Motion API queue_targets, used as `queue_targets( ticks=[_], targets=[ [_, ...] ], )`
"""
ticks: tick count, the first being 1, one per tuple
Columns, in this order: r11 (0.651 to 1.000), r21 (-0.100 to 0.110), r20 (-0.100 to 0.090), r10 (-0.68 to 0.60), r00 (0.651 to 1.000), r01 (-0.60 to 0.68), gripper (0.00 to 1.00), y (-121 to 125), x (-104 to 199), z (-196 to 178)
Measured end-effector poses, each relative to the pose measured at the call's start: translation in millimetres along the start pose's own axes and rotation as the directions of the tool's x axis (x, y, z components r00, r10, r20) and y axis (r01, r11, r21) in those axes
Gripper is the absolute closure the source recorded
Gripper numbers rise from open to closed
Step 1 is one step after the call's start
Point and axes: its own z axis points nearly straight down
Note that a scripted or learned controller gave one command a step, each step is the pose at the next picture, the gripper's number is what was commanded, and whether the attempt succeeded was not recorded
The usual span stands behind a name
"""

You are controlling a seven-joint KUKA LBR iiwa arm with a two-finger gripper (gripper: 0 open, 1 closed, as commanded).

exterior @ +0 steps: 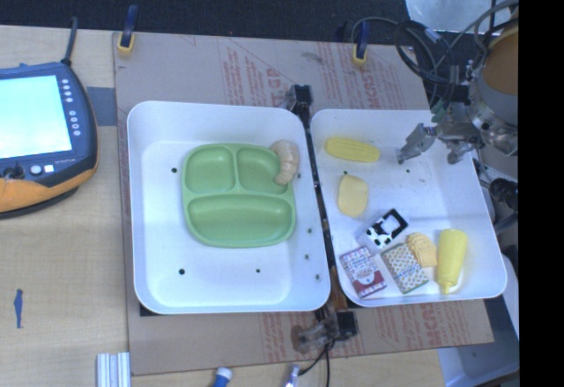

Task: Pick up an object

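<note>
- The jaws [434,145] hang over the far part of the right bin [493,226], spread open, nothing between their two grey fingers.
- Nearest, to the left of the jaws, a yellow corn cob [352,149] lies on the bin floor, apart from them.
- Below-left of the jaws sits a pale yellow block [352,196], near the bin's left wall.
- Further toward the near edge lie a black-and-white cube [385,230], a red-and-white packet [362,271], a patterned packet [404,268], a small orange-yellow piece [422,248] and a second yellow cob [450,258], clustered together.
- Well to the left, the left bin [154,200] holds a green divided plate [238,195] with a beige piece [285,161] resting on its upper right rim.
- Far left on the worktop [62,271] sits a handheld screen unit [40,134].
</note>
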Motion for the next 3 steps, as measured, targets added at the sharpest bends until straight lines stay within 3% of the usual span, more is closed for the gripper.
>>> queue_targets(
  ticks=[1, 2, 3],
  targets=[
    [1.000, 0.002, 0.001, -0.002, 1.000, 0.002, 0.00, 10, 58, 88],
    [1.000, 0.003, 0.001, 0.000, 1.000, 0.000, 0.00, 12, 61, 134],
    [1.000, -0.001, 0.002, 0.001, 1.000, -0.001, 0.00, -59, 26, 133]
  ],
)
